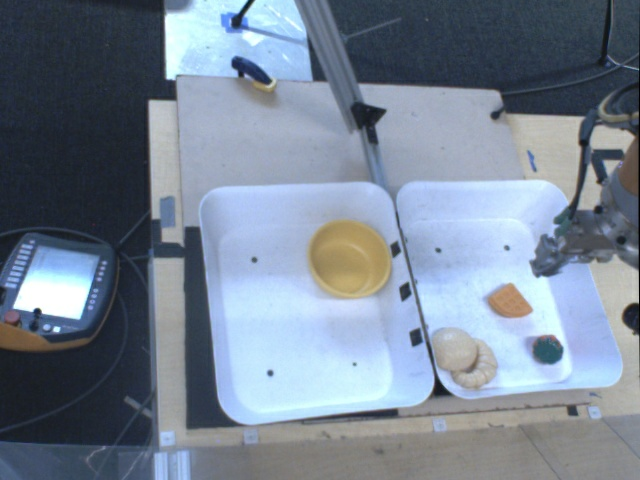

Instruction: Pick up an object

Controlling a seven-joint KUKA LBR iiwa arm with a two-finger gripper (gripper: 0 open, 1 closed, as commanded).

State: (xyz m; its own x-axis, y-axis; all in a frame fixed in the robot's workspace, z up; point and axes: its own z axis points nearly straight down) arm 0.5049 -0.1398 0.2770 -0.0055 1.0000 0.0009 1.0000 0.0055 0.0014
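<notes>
White right bin [480, 200], end effector [548, 258] near rim

Yellow bowl [349, 258] blocks left bin [240, 368] middle (floor around it open), right bin's [440, 213] upper half clear

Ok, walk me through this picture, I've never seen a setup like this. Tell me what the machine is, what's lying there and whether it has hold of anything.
One camera looks down at a slant on a bench. A grey robot arm reaches in from the right; its metal claw hangs over the right shallow white bin. That bin holds an orange wedge-shaped piece, a small dark green round thing and a pale cream lumpy item. The left shallow white bin holds a round yellow bowl. I see nothing in the claw.
</notes>
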